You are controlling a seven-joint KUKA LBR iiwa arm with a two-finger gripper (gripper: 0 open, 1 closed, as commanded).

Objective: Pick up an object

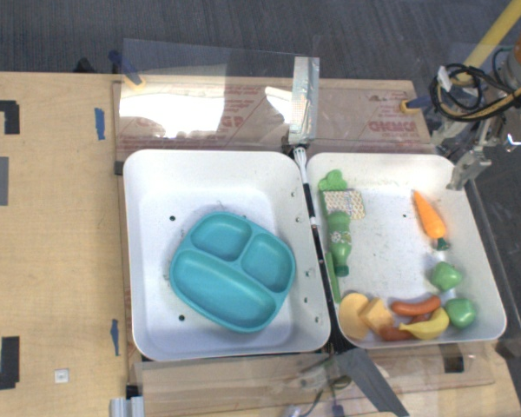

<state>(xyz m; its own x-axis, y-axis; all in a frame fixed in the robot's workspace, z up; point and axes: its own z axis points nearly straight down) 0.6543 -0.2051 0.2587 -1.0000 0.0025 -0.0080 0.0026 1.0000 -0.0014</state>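
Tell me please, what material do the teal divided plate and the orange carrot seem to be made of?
Teal divided plate: probably moulded plastic, with one even colour, rounded compartment walls and a soft sheen. Orange carrot: likely toy plastic, with flat bright colour and a smooth surface; it is too small to be sure.

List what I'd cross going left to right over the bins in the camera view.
Left bin → teal divided plate → green toy by the divider → orange carrot → hand at the right bin's far right corner.
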